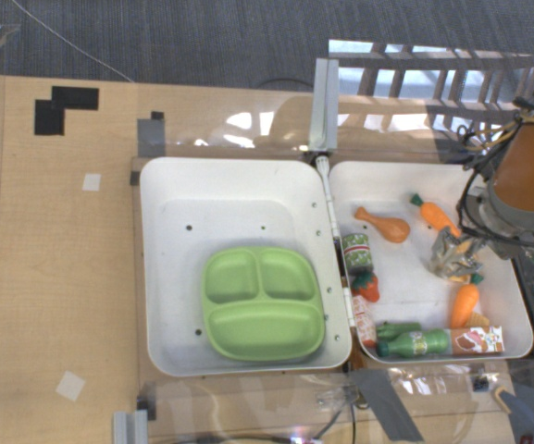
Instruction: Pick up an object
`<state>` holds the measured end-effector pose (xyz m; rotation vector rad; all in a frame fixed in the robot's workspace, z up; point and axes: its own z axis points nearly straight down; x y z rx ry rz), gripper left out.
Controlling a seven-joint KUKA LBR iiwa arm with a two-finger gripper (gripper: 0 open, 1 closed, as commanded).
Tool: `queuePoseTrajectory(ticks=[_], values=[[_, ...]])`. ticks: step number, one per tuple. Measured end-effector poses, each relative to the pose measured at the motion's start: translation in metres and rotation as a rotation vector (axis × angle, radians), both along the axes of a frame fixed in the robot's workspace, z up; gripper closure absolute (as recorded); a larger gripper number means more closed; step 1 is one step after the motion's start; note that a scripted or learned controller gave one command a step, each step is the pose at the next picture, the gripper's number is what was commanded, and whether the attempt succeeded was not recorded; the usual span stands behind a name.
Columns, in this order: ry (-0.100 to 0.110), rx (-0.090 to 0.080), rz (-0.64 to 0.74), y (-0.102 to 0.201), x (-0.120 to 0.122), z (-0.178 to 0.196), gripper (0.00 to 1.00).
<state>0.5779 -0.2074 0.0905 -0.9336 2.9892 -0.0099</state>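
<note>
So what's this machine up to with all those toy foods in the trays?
A robot arm reaches in from the right, and its gripper hangs low over the right bin, between two toy carrots. Nothing can be seen between its fingers, so no pick is evident yet. The same bin also holds a toy chicken drumstick, a green bottle, a small can and a carton. The left bin holds a green divided plate.

No legible text anywhere (labels on the can (355, 251) and carton (478, 341) too blurred)
</note>
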Motion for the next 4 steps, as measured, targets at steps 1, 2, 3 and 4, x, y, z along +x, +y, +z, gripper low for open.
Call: queuePoseTrajectory(ticks=[1, 2, 3, 4], values=[[-0.002, 0.001, 0.002, 0.001, 0.001, -0.001, 0.00], [-0.017, 0.000, 0.005, 0.003, 0.006, 0.014, 1.00], [-0.016, 0.001, 0.005, 0.003, 0.005, 0.014, 0.00], [-0.001, 0.003, -0.046, 0.003, 0.033, -0.002, 0.00]])
